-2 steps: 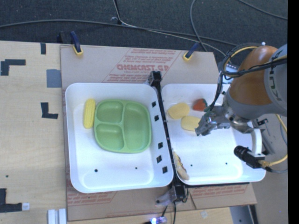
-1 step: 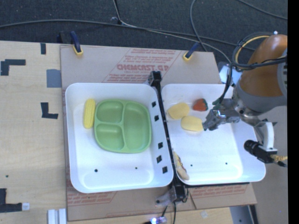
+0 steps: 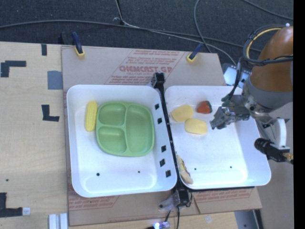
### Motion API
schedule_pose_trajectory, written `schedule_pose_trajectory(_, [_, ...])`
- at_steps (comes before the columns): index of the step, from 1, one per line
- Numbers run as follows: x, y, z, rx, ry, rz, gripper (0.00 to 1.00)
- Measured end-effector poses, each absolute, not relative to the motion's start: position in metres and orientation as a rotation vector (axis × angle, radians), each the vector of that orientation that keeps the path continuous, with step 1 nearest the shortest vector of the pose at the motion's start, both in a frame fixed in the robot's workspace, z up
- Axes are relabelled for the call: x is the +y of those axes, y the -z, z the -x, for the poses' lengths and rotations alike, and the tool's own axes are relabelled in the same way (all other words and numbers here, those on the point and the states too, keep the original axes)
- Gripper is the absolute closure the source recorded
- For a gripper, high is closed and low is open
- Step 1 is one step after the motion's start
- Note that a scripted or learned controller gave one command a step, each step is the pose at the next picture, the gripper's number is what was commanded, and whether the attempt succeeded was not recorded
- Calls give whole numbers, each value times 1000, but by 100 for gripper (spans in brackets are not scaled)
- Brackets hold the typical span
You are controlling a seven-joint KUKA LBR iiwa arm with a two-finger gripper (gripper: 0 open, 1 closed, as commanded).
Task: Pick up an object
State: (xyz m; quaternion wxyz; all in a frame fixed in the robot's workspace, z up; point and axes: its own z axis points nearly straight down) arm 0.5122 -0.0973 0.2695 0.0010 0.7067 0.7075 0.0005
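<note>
In the right bin (image 3: 238, 173) lie two pale yellow lumps, one (image 3: 182, 113) nearer the divider and one (image 3: 196, 126) just below and right of it. A small red strawberry-like piece (image 3: 204, 107) sits behind them. My gripper (image 3: 218, 123) hangs over the right bin, just right of the lower yellow lump and below the red piece. Nothing shows between its fingers. A tan, banana-like item (image 3: 184, 171) rests at the right bin's front left corner.
The left bin (image 3: 81, 175) holds a green divided plate (image 3: 125, 128) and a yellow corn cob (image 3: 90, 116) to its left. Black clips run along the divider (image 3: 162, 128) between the bins. Cables trail across the dark floor behind the bench.
</note>
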Motion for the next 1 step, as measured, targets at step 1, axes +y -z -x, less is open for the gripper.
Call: schedule_pose_trajectory(1, [-48,-253,-523,2229,3,-2217,100])
